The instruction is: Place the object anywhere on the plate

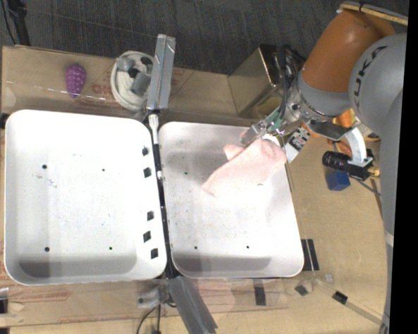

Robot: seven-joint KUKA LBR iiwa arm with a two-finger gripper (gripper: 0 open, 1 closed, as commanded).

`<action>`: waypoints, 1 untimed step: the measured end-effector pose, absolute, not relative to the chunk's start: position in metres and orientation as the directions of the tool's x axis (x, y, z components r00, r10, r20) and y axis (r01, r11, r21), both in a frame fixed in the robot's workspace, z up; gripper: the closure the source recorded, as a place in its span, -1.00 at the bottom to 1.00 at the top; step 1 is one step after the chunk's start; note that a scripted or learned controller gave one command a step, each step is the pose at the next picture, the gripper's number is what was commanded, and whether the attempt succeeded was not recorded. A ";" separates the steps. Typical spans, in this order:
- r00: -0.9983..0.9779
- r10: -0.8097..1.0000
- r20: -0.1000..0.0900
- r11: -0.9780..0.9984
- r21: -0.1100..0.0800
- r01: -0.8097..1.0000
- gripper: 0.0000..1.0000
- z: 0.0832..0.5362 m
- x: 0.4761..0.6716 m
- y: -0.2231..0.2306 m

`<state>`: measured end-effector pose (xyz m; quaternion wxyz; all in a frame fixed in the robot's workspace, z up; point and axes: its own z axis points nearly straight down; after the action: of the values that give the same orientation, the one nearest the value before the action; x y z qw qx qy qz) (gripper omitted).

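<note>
The pink cloth runs diagonally, lower-left to upper-right, in the right bin; its upper end is pinched by the gripper.

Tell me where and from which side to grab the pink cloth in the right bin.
Judging by its pose, take the soft pink cloth at its bunched upper-right end, near the far right corner of the right shallow white bin, coming down from above. That end is thickest and sits right under the pincer. The lower-left end tapers flat against the bin floor, so it would likely slip.
</note>
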<state>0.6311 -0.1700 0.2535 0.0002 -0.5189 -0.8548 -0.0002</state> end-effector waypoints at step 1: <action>-0.468 0.883 0.002 0.468 -0.002 0.883 1.00 0.231 0.632 -0.167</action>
<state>0.6319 -0.1668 0.2313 0.0013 -0.5155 -0.8569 0.0004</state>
